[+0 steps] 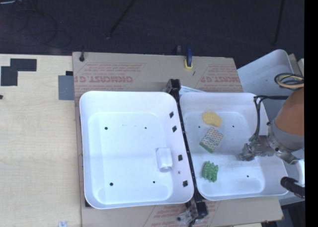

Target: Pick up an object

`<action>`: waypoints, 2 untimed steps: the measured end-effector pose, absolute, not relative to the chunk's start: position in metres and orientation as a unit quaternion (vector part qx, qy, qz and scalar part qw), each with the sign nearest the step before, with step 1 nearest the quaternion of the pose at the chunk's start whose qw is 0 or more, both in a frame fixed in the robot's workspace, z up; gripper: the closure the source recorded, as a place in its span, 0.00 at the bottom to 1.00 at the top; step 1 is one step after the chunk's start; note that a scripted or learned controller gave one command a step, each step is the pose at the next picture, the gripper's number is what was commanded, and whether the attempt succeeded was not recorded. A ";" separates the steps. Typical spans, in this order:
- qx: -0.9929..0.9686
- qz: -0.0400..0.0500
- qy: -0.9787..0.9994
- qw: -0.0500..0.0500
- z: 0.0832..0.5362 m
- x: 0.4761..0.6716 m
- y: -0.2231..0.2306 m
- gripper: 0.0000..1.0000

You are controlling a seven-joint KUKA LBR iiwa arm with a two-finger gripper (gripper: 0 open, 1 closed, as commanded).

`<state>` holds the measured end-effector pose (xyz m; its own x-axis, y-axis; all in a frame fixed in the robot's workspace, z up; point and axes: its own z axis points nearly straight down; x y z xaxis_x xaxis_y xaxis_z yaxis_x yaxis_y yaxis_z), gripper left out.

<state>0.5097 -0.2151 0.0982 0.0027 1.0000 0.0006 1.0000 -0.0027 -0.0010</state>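
Gripper (247, 152) fingers: spread unreadable. Beside them lie a checkered packet (211, 139), knobbly green toy (210, 171) and yellow sponge (212, 118).

Upside-down red "CHEMCAST GP" on cardboard (124, 74)

You see a brown cardboard sheet (124, 72) lying on the pale wooden bench (35, 146), under the left bin (92, 121) and the right bin (248, 99). A blue and yellow clamp (189, 59) sits on the sheet's far edge. Just left of the cardboard there is a grey patch (65, 87), and further left a black patch (17, 69).
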 end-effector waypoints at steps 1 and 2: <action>-0.704 -0.004 -0.711 -0.005 0.168 0.628 -0.162 1.00; -0.707 0.000 -0.707 0.002 0.214 0.571 -0.140 1.00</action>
<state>0.5711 -0.1404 0.2139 0.0005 1.0000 0.0022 1.0000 -0.0005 -0.0023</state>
